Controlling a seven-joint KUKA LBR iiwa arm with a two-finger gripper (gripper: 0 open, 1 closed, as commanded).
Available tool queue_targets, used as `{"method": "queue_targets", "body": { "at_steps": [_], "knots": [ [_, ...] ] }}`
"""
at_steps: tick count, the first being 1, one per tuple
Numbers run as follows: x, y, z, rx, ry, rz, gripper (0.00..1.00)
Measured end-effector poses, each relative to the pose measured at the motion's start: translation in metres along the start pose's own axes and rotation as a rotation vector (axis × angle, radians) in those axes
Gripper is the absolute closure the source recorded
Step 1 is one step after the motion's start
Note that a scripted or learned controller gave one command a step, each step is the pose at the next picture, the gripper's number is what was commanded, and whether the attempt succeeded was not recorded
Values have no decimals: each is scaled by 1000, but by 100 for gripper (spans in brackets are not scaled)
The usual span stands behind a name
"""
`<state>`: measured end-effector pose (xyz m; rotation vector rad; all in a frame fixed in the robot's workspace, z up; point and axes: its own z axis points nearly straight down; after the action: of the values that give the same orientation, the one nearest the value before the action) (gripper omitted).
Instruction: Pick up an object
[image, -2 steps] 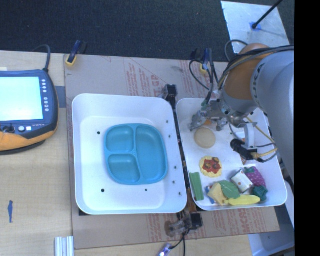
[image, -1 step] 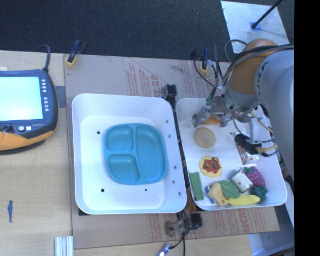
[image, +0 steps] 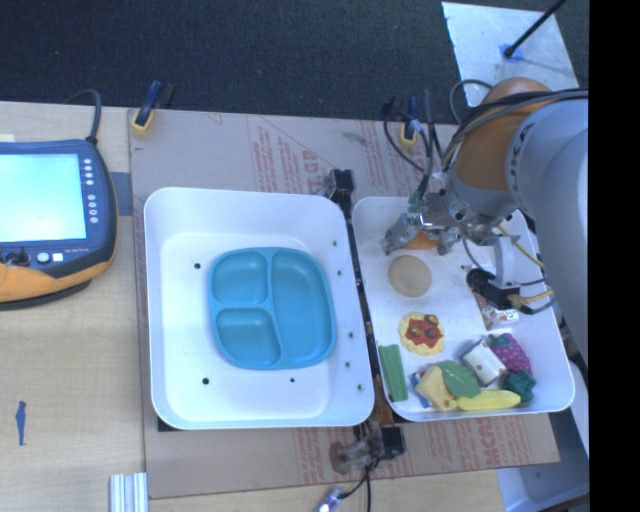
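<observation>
My gripper (image: 421, 236) is low over the far end of the right bin (image: 556, 345), with its fingers (image: 397, 237) spread open. A small orange object (image: 426, 240) shows between them; the fingers are not closed on it. Just in front of the gripper lies a tan round bun (image: 409, 275). Nearer the front are a yellow disc with red spots (image: 422, 333), a green stick (image: 392, 372), a yellow banana (image: 488, 401), a green leaf (image: 458, 380), a white block (image: 482, 362) and purple grapes (image: 512, 352).
The left bin (image: 170, 300) holds a blue divided plate (image: 270, 307). A teach pendant (image: 45, 215) lies on the bench at the far left. The arm's cables (image: 500, 285) hang over the right bin's right side. The toys crowd the bin's front right corner.
</observation>
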<state>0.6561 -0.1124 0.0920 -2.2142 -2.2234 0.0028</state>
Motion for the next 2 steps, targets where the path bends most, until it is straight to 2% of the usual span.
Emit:
{"method": "queue_targets", "body": {
  "at_steps": [2],
  "knots": [
    [1, 0, 0, 0, 0, 1, 0]
  ]
}}
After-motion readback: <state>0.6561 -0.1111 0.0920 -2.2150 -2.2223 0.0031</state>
